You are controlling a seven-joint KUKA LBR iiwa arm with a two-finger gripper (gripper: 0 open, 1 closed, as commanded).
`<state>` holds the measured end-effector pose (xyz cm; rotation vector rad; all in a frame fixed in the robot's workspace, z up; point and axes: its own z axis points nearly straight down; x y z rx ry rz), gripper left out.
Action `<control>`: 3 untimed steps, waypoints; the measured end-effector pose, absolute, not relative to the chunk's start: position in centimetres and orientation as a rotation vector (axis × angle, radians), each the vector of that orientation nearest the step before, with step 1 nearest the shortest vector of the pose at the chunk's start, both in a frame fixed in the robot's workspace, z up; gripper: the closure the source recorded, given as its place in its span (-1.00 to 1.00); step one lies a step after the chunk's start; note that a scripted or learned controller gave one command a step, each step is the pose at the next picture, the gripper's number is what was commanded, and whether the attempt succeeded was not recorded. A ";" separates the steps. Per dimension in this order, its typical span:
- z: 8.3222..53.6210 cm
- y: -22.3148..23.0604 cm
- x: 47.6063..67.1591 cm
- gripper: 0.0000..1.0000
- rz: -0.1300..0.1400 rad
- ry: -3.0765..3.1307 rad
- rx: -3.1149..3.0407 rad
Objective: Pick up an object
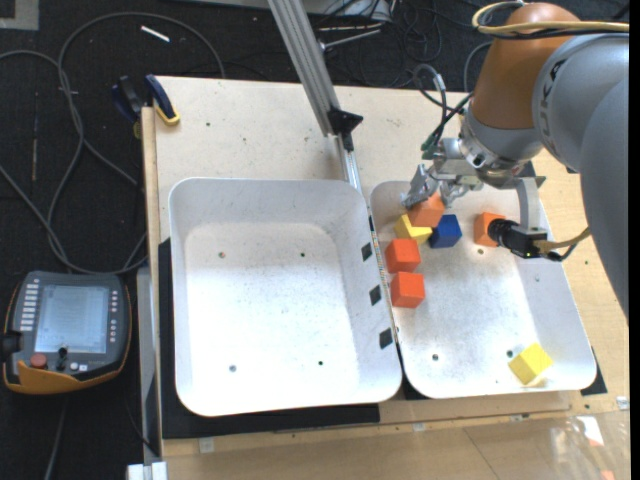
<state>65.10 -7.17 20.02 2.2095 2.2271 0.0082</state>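
Arm bends in from the upper right, gripper (428,196) low over the right bin (560,298); finger state unclear. Orange block (430,213) sits right beneath it.

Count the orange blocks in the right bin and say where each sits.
4. One orange block lies directly under the gripper, one beside the yellow block, one just below that, one right of the blue block. The arm may hide more.

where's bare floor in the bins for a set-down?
Left bin: whole floor bare. Right bin: bare middle between the orange blocks and the yellow block. Crowded at its far end, around the pincer and blue block.
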 end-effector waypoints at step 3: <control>19.5 5.4 55.3 1.00 0.000 2.218 2.223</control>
